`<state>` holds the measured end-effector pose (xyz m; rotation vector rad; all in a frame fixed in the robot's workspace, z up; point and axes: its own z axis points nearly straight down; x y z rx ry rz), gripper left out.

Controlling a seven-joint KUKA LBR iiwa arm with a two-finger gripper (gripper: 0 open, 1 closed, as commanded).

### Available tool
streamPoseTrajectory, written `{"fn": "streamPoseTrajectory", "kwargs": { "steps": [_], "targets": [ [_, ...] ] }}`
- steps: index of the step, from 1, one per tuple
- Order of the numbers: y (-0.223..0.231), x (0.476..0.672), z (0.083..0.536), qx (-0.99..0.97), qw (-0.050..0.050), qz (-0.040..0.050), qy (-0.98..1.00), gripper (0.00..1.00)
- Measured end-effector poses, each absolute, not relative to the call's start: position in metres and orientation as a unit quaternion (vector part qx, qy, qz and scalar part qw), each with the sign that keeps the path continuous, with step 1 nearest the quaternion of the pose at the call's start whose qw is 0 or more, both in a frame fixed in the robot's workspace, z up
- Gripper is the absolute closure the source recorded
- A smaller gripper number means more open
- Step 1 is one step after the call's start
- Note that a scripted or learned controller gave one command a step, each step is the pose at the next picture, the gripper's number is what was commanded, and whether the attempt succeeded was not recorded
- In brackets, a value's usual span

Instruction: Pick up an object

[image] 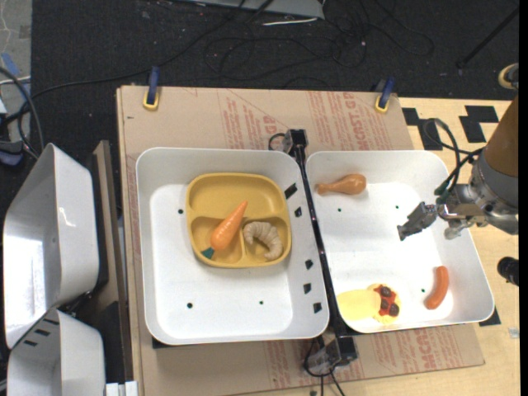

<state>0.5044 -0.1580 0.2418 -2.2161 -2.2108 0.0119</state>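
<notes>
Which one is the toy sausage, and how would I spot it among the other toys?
Look in the right-hand white bin, the one the grey arm reaches into. Go to its near right corner: the sausage lies there alone, just right of the yellow fried egg. It is a short, plain orange-red curved tube, unlike the tan drumstick at the far side.

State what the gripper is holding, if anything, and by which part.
Nothing is held: the gripper hangs over bare floor of the right bin, apart from the chicken drumstick and sausage.

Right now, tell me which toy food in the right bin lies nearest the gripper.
The sausage: it lies just below the gripper by the bin's right wall. The drumstick and the egg are farther left.
</notes>
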Motion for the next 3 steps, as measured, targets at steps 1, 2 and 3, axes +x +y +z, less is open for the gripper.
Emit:
{"fn": "streamPoseTrajectory", "kwargs": {
  "steps": [1,2,3],
  "targets": [
    [-0.157,0.507,0.248,-0.707,0.000,0.0003,-0.708,0.00],
    [-0.151,0.505,0.203,-0.707,0.002,0.0011,-0.707,0.00],
    [-0.154,0.496,0.153,-0.708,0.002,0.0014,-0.706,0.00]
  ]
}}
